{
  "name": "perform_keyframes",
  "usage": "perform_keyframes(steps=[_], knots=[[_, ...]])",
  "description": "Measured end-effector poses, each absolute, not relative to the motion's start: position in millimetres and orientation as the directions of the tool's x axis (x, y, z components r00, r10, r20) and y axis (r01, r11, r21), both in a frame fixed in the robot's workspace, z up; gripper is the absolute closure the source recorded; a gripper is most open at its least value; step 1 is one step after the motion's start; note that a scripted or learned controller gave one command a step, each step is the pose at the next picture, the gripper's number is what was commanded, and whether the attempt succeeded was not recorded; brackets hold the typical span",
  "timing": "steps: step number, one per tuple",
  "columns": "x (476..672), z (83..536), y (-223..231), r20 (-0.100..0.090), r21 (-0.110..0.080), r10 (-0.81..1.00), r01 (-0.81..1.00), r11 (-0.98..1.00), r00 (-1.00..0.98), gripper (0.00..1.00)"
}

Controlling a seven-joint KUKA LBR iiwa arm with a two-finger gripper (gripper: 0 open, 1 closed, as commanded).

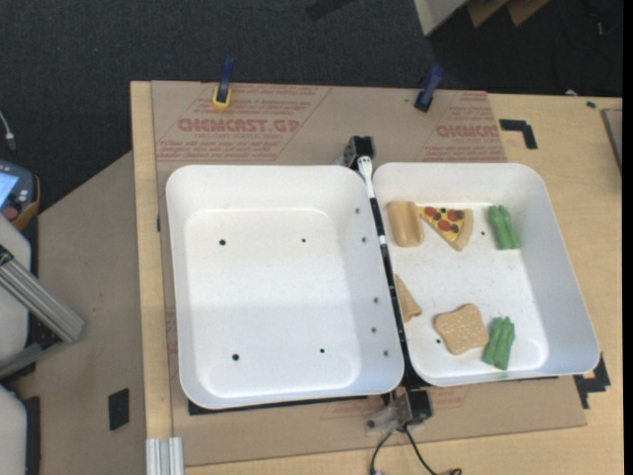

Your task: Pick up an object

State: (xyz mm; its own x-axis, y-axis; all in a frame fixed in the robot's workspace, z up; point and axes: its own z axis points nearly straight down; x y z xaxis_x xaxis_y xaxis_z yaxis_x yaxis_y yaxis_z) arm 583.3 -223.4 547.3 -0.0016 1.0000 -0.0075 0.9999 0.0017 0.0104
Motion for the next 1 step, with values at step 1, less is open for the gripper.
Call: perform_keyframes(steps=[1], knots=[[583.3, 546.7, -223.4, -0.007, 0.009, 1.0, 1.0, 0.002, -0.002, 0.0]])
